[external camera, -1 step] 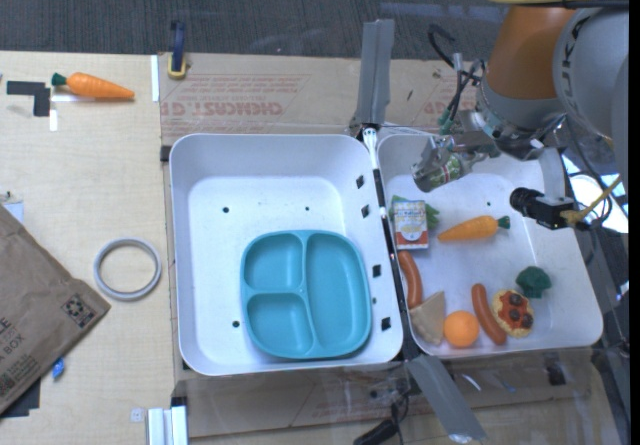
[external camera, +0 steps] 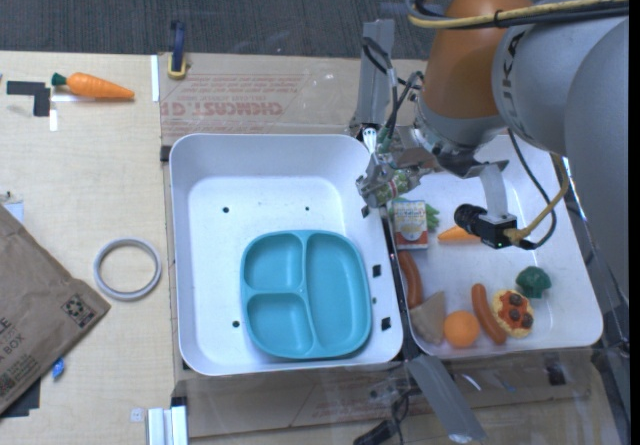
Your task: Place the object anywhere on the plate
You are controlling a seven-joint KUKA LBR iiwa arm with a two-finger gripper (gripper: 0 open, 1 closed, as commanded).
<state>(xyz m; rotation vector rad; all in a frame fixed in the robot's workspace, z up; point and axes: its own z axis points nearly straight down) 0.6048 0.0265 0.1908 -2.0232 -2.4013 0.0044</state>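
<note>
A teal plate (external camera: pixel 303 294) with three compartments lies in the left white bin (external camera: pixel 200 183), toward its front. My gripper (external camera: pixel 383 181) hangs over the wall between the two bins, above the back left corner of the right bin (external camera: pixel 570 233). A small white carton with a red label (external camera: pixel 410 223) lies just below and to the right of the gripper, with a green piece (external camera: pixel 432 215) beside it. Cables and the wrist hide the gripper's tip, and whether something sits in it is unclear.
The right bin also holds an orange carrot piece (external camera: pixel 458 233), a red sausage (external camera: pixel 410 278), a grey wedge (external camera: pixel 430 315), an orange (external camera: pixel 461 329), a hot dog (external camera: pixel 489 313), a pizza slice (external camera: pixel 515 311) and broccoli (external camera: pixel 533 280). On the bench at left lie a carrot (external camera: pixel 92 86), a tape ring (external camera: pixel 127 267) and a cardboard box (external camera: pixel 35 303).
</note>
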